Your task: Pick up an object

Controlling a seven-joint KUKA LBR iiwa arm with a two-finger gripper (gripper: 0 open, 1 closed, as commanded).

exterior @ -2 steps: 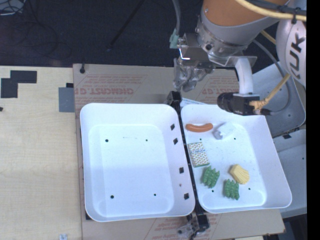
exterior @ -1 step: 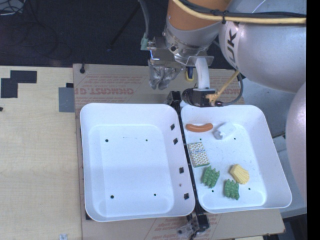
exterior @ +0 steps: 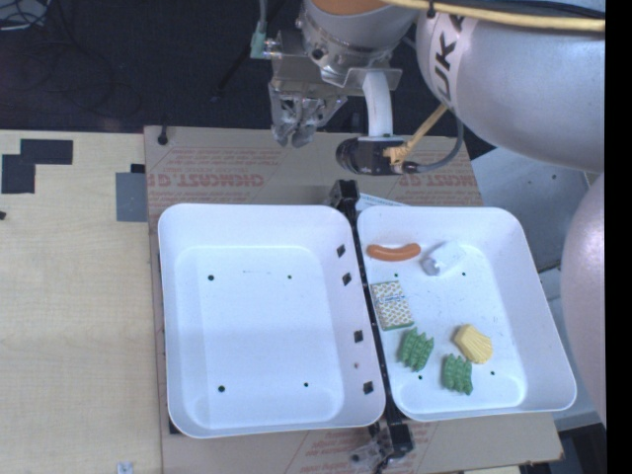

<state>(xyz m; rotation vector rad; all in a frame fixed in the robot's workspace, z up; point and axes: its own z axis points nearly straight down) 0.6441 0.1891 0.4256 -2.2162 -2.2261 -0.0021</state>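
Note:
My gripper (exterior: 296,131) hangs high above the back edge of the left bin (exterior: 188,235), with nothing between its fingers, which look close together. The right bin (exterior: 523,265) holds an orange sausage (exterior: 393,252) near its back left, a small grey-white piece (exterior: 440,259) beside it, a checked green-and-white block (exterior: 392,305) by the left wall, two green knobbly pieces (exterior: 416,349) (exterior: 456,373) toward the front, and a yellow corn-like piece (exterior: 473,343) to their right. All of these lie well away from the gripper.
The two bins meet at a black clipped seam (exterior: 354,294). They rest on a brown cardboard sheet (exterior: 227,171) over a pale wooden bench (exterior: 69,294). The grey arm body (exterior: 523,57) fills the upper right.

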